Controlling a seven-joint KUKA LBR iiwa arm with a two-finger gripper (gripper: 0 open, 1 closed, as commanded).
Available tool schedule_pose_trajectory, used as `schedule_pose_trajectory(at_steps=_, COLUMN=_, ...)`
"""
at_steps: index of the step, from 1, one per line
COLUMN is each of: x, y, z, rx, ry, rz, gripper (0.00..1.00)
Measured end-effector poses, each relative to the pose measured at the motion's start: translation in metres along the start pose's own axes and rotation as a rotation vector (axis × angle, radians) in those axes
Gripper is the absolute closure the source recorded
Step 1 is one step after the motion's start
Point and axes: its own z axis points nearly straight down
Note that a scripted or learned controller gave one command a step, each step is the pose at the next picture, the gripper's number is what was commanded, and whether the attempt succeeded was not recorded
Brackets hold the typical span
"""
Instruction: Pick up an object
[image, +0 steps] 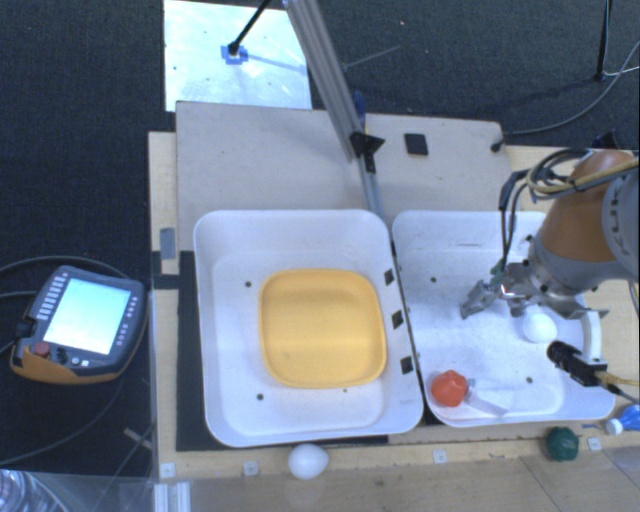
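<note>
My gripper hangs low over the right bin, near its right half, and its jaws look spread, with nothing between them. One grey finger points down to the left. A white ball lies on the bin floor just right of the gripper, beside the wrist and not held. An orange round object with a pale, clear handle rests at the front of the same bin. The left bin holds a yellow square plate.
A white egg-shaped object lies on the bench in front of the left bin. A dark green ball and a blue item sit past the right bin's front corner. A teach pendant rests far left.
</note>
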Motion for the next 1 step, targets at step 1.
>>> schedule_pose_trajectory(at_steps=1, x=0.0001, y=0.0001, z=0.0181, rx=-0.003, ry=-0.001, rz=0.001, gripper=0.00)
